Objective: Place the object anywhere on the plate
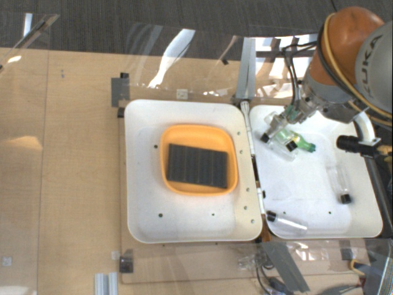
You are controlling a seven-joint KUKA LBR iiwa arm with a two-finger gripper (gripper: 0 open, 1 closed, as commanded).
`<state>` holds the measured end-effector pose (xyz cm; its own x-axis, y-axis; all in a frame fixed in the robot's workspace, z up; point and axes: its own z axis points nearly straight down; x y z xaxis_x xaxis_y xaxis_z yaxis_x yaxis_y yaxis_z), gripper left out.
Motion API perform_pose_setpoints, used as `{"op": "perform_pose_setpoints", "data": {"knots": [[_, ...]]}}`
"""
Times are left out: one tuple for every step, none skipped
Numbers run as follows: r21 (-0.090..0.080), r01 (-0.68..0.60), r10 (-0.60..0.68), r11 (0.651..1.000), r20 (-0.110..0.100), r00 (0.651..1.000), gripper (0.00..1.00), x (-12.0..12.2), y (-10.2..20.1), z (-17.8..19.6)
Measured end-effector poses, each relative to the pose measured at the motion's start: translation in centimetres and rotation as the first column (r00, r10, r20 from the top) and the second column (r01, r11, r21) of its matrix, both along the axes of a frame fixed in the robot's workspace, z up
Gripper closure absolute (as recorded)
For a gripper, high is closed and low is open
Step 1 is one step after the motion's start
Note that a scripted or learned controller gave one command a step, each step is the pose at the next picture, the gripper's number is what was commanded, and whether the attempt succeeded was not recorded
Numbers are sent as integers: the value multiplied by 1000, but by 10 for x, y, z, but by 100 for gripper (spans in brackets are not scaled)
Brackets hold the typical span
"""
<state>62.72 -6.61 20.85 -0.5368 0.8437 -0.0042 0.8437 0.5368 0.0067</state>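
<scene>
Green-capped clear object [293, 142] lies in the right bin [319, 226] beneath our tool [277, 128]; whether it grips, we cannot tell. We count one orange plate [169, 183], two bins, two other clear tubes.

Worktop [61, 165]: pale wood-look laminate, matt. Both bins [141, 183] smooth white plastic, slight sheen. Plate [198, 165]: orange plastic, satin, holding a dark ribbed matt pad [198, 166]. Clear glossy plastic tubes [339, 180] in the right bin. Arm shell [353, 35] glossy orange and grey. Floor [153, 5]: dark woven carpet.
</scene>
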Motion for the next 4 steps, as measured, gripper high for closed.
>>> {"op": "perform_pose_setpoints", "data": {"knots": [[-2,-225,225,974,0,974,100,43,35,-11],[-2,-381,381,924,0,924,100,-7,82,-22],[-2,-457,457,889,2,889,100,-15,164,-7],[-2,-456,456,890,2,890,0,-15,164,-7]]}}
